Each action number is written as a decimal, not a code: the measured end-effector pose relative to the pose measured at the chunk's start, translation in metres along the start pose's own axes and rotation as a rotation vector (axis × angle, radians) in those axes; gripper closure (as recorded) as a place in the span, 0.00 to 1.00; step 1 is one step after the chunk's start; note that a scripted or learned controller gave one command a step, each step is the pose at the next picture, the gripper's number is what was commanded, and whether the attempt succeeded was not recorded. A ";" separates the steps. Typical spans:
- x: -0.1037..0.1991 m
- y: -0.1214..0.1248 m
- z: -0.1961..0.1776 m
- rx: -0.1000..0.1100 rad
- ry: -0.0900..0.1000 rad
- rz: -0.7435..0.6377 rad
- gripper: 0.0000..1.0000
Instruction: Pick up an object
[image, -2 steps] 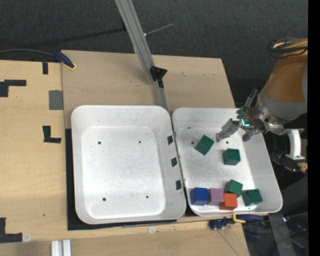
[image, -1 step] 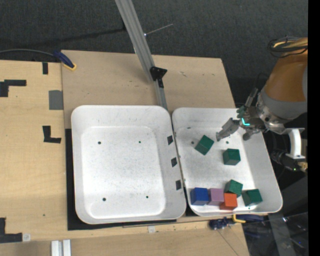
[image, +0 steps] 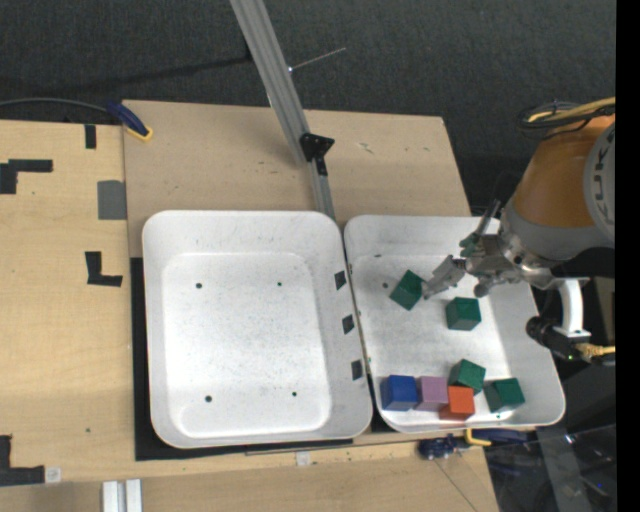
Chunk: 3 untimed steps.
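A pale wooden counter (image: 260, 150) carries two shallow white bins side by side, the left bin (image: 240, 330) and the right bin (image: 420, 235) touching along their inner edges. The arm (grey, with an orange band) reaches in from the right, and its pincer (image: 440, 280) hangs low over the right bin, just beside a tilted green cube (image: 406, 290); whether its tips are spread or pressed together cannot be told. Another green cube (image: 463, 313) lies near it. Along the near edge sit a blue cube (image: 401, 391), a purple cube (image: 434, 390), an orange cube (image: 460, 401) and two more green cubes (image: 467, 375).
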<state>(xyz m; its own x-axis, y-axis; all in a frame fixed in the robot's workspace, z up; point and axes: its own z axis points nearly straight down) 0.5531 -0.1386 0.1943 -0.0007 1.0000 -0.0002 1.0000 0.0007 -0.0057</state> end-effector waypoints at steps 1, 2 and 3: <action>0.004 -0.004 0.064 0.003 0.001 0.000 0.00; 0.005 -0.004 0.104 -0.004 0.000 -0.002 0.00; 0.005 -0.004 0.093 -0.002 0.001 -0.002 1.00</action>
<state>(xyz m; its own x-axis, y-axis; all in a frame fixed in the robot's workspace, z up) 0.5481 -0.1335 0.1010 -0.0025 1.0000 0.0011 1.0000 0.0025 -0.0037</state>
